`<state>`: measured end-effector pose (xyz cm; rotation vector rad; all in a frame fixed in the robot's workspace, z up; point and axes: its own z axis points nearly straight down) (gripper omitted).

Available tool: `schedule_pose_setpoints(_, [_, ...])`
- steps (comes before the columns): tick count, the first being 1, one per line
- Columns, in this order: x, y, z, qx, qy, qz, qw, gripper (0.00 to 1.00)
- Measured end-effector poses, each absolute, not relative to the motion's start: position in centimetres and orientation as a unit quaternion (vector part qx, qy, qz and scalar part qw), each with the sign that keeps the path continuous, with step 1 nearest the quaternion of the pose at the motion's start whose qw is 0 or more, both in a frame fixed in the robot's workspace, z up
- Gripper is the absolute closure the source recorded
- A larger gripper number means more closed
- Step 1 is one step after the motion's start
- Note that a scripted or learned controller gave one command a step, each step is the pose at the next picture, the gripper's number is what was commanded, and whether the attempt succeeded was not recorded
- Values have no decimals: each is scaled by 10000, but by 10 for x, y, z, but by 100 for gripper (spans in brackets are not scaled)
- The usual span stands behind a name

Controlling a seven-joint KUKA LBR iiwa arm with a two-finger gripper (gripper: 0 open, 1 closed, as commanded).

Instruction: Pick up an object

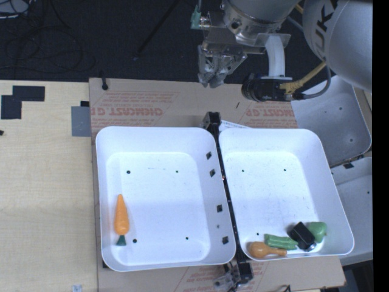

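Observation:
An orange toy carrot (121, 215) with a small green top lies at the front left of the left bin (152, 140). In the front right corner of the right bin (273, 137) sit an orange pear-shaped piece (265, 250), a green pod-like piece (280, 242), a black block (301, 235) and a rounded green piece (317, 229), close together. My gripper (214, 78) hangs high above the back edge of the bins, near the divider, far from every object. Nothing shows between its fingers.
A black hinge strip (220, 187) runs between the two bins. Brown cardboard (152, 105) lies under and behind them. The pale wooden bench (42, 193) spreads to the left. A grey metal plate (349, 126) lies to the right.

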<state>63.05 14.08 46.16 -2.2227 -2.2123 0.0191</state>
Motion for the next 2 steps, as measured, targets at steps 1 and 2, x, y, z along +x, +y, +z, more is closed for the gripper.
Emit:
schedule_pose_setpoints(1, [643,56,348,-7101,-7040,76,36,100])
schedule_pose_setpoints(2, [643,-4,286,-7092,-7049,47,26,100])
